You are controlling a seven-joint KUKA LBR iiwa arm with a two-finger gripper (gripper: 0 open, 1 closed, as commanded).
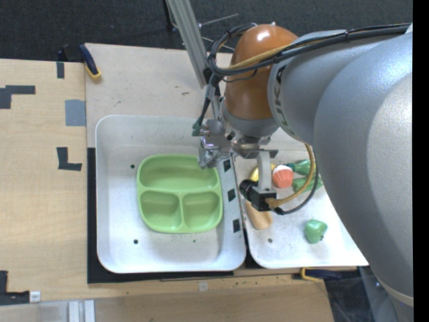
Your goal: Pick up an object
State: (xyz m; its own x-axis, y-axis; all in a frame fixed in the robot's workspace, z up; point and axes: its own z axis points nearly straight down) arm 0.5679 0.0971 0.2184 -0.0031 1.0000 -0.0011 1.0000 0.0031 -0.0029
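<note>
The arm enters from 3 o'clock, its orange band above the wrist. The end effector (213, 154) sits over the far right rim of the green divided tray (179, 193), at the tray's 1 o'clock corner. Whether it is clenched or released cannot be told. The tray lies in the left bin (115, 180). The right bin (335, 247) holds a small green object (315, 230) at 5 o'clock and a red-and-white object (283, 176) beside the arm.

A pale wooden bench (40, 180) fills the left of the frame, marked with dark tape patches (67, 158); dark carpet-like floor (100, 9) spans the top.
</note>
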